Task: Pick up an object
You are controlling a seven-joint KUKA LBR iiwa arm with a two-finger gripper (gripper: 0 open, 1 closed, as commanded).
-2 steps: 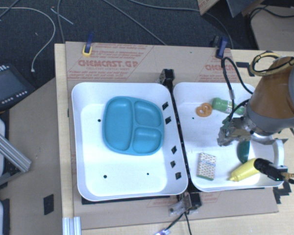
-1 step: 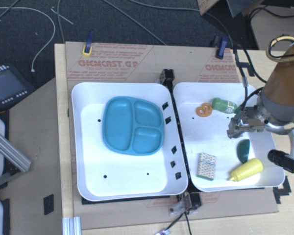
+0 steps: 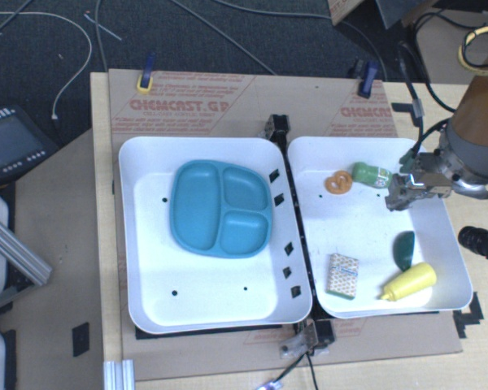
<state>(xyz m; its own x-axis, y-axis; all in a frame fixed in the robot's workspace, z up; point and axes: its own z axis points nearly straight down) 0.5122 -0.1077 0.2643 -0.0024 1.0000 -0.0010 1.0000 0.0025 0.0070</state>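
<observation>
Fingers (image 3: 400, 195) hang over the upper right part of the right bin (image 3: 366, 149), dark and small in the view; can't tell if they're spread or closed, and nothing shows between them. Nearest thing is the green bottle-like item (image 3: 369, 174), lying on its side just beside them to their left. Touching or near its left end sits a small orange-brown pretzel-shaped piece (image 3: 338, 183).

Lower down in the same bin: a dark green rounded object (image 3: 403, 249), a yellow squeeze bottle (image 3: 410, 282) lying tilted near the front right corner, and a patterned little packet or box (image 3: 343, 275), flat, well apart from the others.

Left bin (image 3: 146, 218) holds a blue divided plate (image 3: 221, 208). Both bins rest on a cardboard sheet (image 3: 187, 96) on the tabletop.

Judgement: approach stage, no grasp yet. Best target prob. the green item, since it's closest. To do it well: centre over its body, not the end by the pretzel piece; line fingers across its short axis; come straight down. Risk: bin wall close on the right, and a round body may roll out.
</observation>
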